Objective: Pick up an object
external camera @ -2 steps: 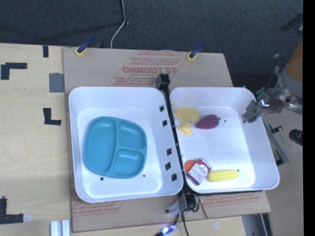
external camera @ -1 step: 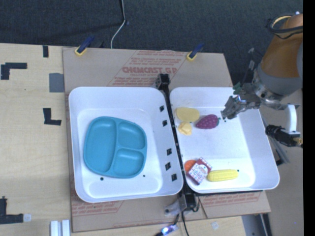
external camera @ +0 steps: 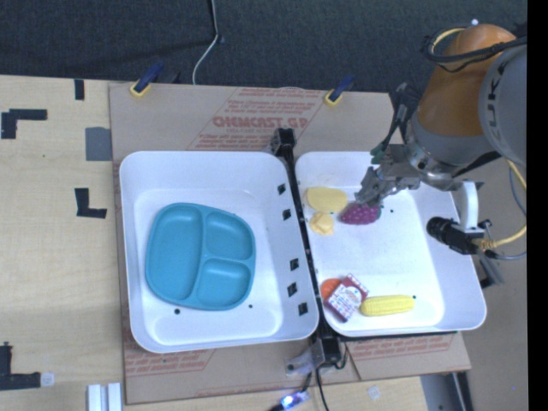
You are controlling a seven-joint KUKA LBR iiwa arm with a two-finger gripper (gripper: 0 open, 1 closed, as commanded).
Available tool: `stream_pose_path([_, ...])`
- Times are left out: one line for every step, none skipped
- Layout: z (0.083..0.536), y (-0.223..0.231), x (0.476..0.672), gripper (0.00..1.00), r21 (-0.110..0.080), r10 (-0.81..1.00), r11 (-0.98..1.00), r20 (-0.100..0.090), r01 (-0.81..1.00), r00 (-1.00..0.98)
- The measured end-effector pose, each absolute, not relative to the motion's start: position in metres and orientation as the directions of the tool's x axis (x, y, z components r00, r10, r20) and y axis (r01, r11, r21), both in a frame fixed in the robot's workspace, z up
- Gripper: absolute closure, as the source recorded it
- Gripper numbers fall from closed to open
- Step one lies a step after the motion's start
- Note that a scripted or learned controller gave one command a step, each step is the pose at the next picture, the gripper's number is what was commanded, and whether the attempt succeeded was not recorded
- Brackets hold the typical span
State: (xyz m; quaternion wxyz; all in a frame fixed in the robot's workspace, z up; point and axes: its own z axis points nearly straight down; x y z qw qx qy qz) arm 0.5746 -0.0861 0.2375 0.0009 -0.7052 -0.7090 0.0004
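I see the gripper [external camera: 370, 197] low in the right bin [external camera: 428, 255] | fingers clamped on purple grape bunch [external camera: 360, 214], small, knobbly | bunch near bin's far side, beside yellow lemon [external camera: 326, 199] | corn cob [external camera: 387, 305] near front.

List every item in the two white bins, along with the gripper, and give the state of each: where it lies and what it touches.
Blue divided plate: flat in left bin, nothing on it.
Purple grapes: in right bin, at the gripper's tip.
Yellow lemon: lying near the divider.
Small yellow piece: just below the lemon.
Red packet: lying near the front edge.
Corn cob: on its side beside the packet.
Gripper: lowered onto the grapes; grasp unclear.
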Motion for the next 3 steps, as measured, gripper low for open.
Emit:
stream_pose_path([0.23, -0.043, 0.594, 1.0, -0.001, 1.0, 0.004, 0.0, 1.0, -0.004])
stream_pose_path([0.229, 0.002, 0.599, 1.0, -0.002, 1.0, 0.006, 0.001, 1.0, -0.006])
stream_pose_path([0.217, 0.056, 0.609, 1.0, -0.002, 1.0, 0.005, 0.0, 1.0, -0.005])
